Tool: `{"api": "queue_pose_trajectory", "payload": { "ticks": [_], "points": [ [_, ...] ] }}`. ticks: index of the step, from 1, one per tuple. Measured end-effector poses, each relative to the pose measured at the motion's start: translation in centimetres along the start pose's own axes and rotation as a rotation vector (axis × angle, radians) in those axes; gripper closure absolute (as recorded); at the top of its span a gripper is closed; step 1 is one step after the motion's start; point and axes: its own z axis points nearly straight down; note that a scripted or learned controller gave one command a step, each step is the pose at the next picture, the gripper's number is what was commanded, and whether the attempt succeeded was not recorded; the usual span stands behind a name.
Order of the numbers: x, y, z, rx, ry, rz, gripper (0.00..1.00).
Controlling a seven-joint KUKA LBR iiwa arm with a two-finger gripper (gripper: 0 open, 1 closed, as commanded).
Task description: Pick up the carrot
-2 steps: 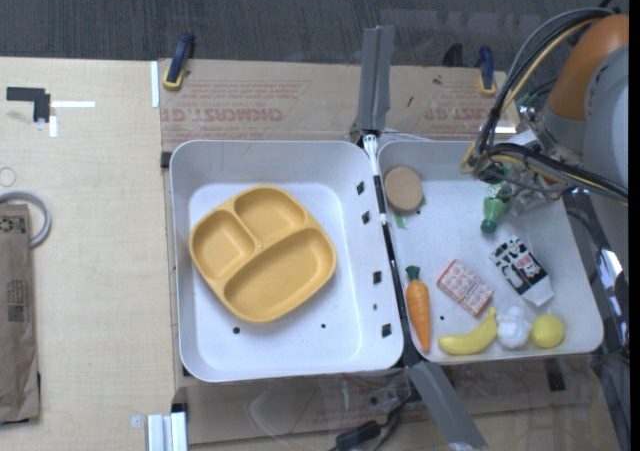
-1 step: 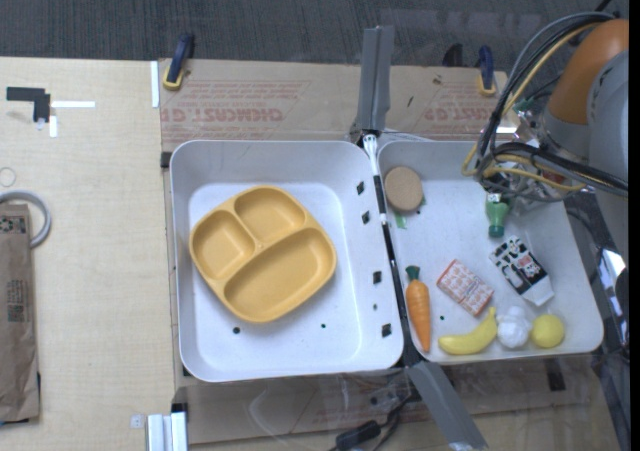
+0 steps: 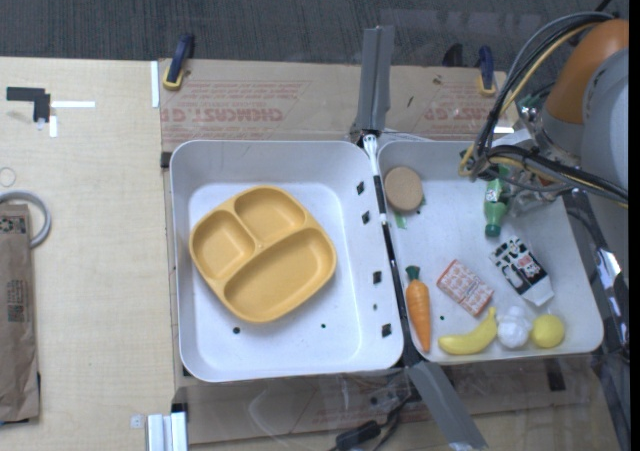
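The carrot [image 3: 418, 310] lies in the right bin [image 3: 585, 269], pressed close to that bin's left wall, its green top pointing away from me and its orange tip toward the near rim. Just right of the carrot's tip sits a yellow banana [image 3: 470, 336], curving up toward a small red-and-white packet [image 3: 465, 287] that rests a little farther right of the carrot's middle. Beyond the banana, still farther from the carrot, a white ball [image 3: 513, 330] and a lemon [image 3: 548, 331] sit side by side near the front rim. A black-and-white carton [image 3: 521, 268] lies well to the carrot's right, tilted. Up past the carrot's leafy end a round brown disc [image 3: 404, 189] rests by the same wall. The arm [image 3: 600, 89] comes in far to the carrot's right, with cables looping off it, and the gripper [image 3: 495, 189] hangs well apart from the carrot, over the back right part of the bin beside a green bottle [image 3: 493, 211]; I cannot tell how it is set among the cables. On the carrot's other side, across the wall, the left bin [image 3: 190, 269] holds a yellow divided plate [image 3: 263, 253].
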Motion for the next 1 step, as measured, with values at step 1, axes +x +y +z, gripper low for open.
{"api": "queue_pose_trajectory", "payload": {
  "ticks": [1],
  "points": [
    [0.02,-0.3,-0.76,0.006,-0.005,-0.005,1.0]
  ]
}}
